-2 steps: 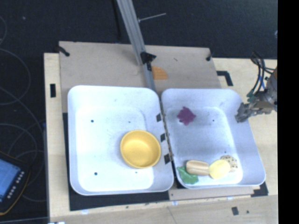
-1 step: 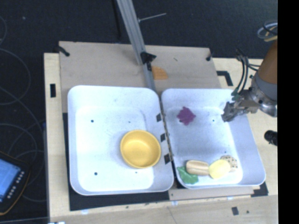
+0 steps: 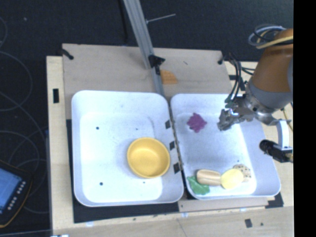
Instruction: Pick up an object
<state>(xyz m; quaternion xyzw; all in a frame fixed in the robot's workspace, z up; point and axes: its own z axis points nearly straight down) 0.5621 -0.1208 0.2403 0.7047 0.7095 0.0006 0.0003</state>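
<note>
My gripper [image 3: 225,121] hangs over the upper right part of the right bin [image 3: 256,147], its fingers pointing down and left. A small purple object [image 3: 196,122] lies in that bin just left of the gripper, apart from it. Along the bin's front edge lie a tan roll-shaped item [image 3: 208,177], a yellow rounded item [image 3: 231,178], a speckled beige piece [image 3: 243,171] and a green scrap [image 3: 196,185]. A yellow bowl [image 3: 147,157] sits in the left bin [image 3: 98,132]. Nothing shows between the fingers.
A grey metal bar [image 3: 140,33] slants down from the top to the divide between the bins. An orange tag [image 3: 168,77] lies on the bench behind them. A tablet [image 3: 10,191] rests off the bench at lower left.
</note>
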